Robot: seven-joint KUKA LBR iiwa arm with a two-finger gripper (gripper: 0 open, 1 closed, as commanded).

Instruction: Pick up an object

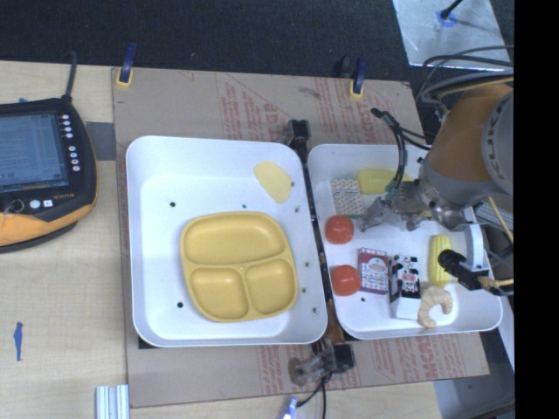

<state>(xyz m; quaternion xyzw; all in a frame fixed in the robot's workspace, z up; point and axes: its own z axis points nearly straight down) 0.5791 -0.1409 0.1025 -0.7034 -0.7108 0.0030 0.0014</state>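
My gripper (395, 211) hangs over the upper middle of the right bin (489, 321), beneath the grey and orange wrist. Just above it lies a yellow block (376, 180), and to its left a patterned packet (348, 201). Two red tomatoes (340, 229) (345, 278) rest along the bin's left side. A red box (374, 271) and a black-and-white carton (406, 282) sit near the front. A corn cob (438, 258) and a pale shrimp (437, 302) are at the right.
The left bin (148, 260) holds a yellow divided plate (238, 264) and a yellow oval piece (273, 182). A tablet controller (39, 168) lies at the far left of the bench. Cables loop around the arm on the right.
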